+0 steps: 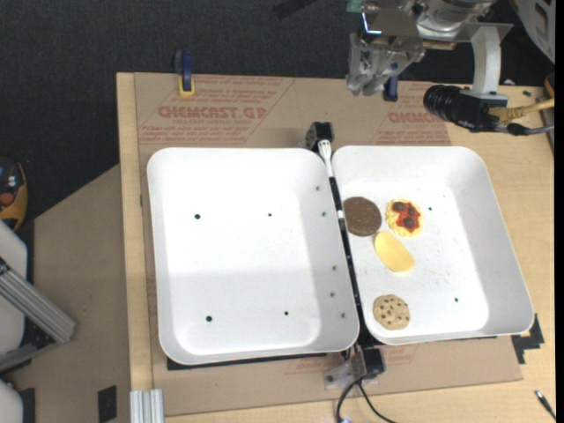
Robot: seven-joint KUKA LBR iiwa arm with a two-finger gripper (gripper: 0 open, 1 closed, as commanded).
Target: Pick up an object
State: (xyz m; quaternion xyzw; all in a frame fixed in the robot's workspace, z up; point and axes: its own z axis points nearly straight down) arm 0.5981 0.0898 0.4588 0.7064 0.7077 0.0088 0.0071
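Several small food-like items lie in the right bin (467,236). A brown round disc (361,216) sits by the bin's left wall. Beside it to the right lies a small round pastry with red topping (405,218). Just below them rests a pale yellow oval piece (394,253). A chocolate-chip cookie (390,311) lies near the front edge. My gripper (374,79) hangs high above the bench, beyond the far rim of the right bin, well apart from every item. Nothing shows between its fingers.
The left bin (176,236) stands side by side with the right one, a black clip (320,135) at the far end of their joint. A blue-and-yellow clamp (184,71) holds the cardboard base at the far left. An aluminium rail (35,307) lies off the bench's left.
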